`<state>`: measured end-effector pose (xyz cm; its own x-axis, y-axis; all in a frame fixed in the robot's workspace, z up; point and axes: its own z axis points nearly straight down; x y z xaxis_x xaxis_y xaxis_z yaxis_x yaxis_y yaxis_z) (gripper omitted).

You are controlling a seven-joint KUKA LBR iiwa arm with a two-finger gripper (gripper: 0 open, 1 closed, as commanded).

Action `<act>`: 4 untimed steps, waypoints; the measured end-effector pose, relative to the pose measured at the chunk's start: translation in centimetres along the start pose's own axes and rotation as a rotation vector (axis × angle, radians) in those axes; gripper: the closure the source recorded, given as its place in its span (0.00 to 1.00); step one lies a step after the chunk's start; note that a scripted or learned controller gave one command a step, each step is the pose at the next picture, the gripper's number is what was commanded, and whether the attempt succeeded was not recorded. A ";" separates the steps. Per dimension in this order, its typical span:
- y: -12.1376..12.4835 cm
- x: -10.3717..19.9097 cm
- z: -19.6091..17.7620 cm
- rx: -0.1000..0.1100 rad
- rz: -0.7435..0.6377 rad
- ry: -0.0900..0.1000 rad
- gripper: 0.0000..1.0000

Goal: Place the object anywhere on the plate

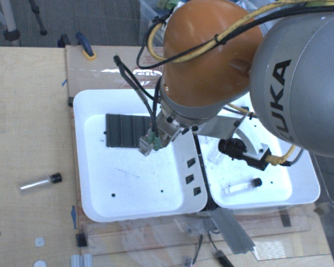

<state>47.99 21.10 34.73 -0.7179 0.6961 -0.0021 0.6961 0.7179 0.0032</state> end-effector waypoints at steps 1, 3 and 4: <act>0.6 0.8 7.9 0.006 0.140 0.003 1.00; 5.3 -5.1 -8.0 0.002 0.551 0.000 1.00; 0.9 -0.5 0.3 0.006 0.369 0.002 1.00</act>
